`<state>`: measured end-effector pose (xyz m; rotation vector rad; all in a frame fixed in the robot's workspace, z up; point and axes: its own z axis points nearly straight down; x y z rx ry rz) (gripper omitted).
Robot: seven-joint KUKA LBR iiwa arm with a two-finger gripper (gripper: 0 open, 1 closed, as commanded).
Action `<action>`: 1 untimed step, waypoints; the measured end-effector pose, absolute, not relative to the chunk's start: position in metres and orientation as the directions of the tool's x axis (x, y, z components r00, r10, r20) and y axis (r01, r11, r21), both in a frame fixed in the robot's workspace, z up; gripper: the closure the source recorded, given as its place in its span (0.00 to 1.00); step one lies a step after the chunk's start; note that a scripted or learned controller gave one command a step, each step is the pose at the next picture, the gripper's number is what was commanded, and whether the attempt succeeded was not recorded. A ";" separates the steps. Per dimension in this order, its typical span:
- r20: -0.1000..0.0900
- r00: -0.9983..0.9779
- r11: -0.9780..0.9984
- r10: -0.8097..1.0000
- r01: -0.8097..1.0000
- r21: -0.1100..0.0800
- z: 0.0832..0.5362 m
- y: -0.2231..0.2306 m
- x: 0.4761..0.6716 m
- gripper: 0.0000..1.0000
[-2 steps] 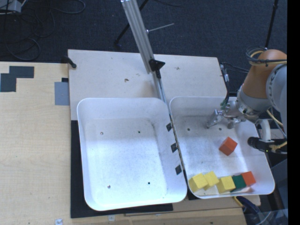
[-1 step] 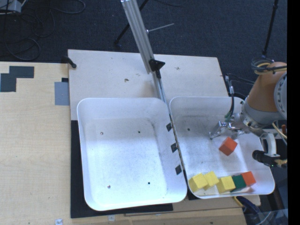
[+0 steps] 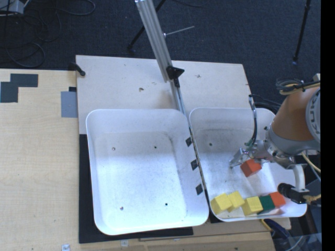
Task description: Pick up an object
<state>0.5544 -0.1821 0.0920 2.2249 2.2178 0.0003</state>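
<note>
The gripper (image 3: 246,160) is hanging low over the right bin (image 3: 220,127), and an orange-red block (image 3: 252,167) is sitting right at its fingertips, tilted and looking lifted off the bin floor. The fingers are appearing to close on that block, so the arm is judged to be holding it, though the grip looks to be near the block's upper edge rather than its middle. Below the gripper, along the bin's near wall, a row of blocks is waiting: two yellow blocks (image 3: 227,201), another yellow block (image 3: 252,205), a green block (image 3: 267,202) and an orange block (image 3: 278,198). To the gripper's left, the left bin (image 3: 99,124) is lying beyond the divider. To do this well, the arm should be rising slowly and straight, keeping the squeeze firm, since a tilted block can twist out.
</note>
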 end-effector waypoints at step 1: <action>0.002 0.010 -0.010 1.000 1.000 -0.001 0.102 -0.184 0.555 1.00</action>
